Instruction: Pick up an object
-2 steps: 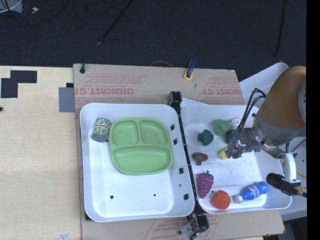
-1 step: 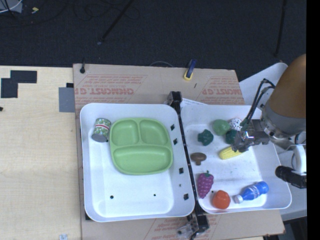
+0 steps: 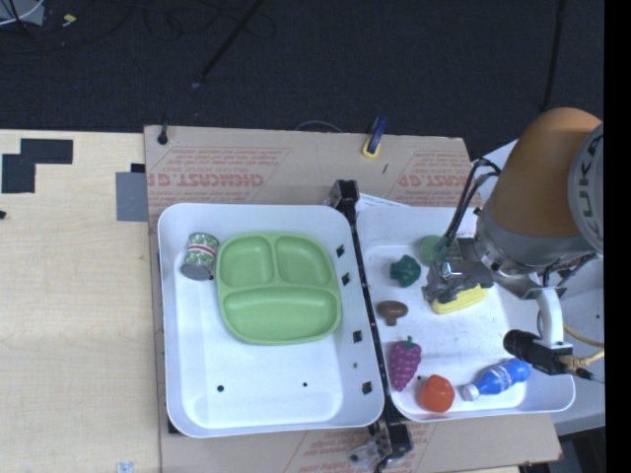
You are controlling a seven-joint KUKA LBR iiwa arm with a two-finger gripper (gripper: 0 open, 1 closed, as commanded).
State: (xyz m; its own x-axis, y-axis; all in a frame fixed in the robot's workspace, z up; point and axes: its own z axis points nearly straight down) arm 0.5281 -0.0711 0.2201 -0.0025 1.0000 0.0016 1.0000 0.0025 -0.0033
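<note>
**Camera view: gripper low over yellow sponge, right bin**

Camera view: gripper sits in right bin, touching yellow sponge at its 10 o'clock end. Can't tell if fingers are open or closed. Dark green toy at gripper's 9 o'clock; grapes, tomato, blue bottle toward 6. Left bin has green plate, small can.

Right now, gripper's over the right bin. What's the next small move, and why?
Probably a short, straight descent onto the yellow sponge. The gripper sits at the sponge's left end in the right bin, and the nearest neighbours, the dark green toy and the brown mushroom, lie apart to its left. I can't tell its height above the sponge, so go slowly.
</note>
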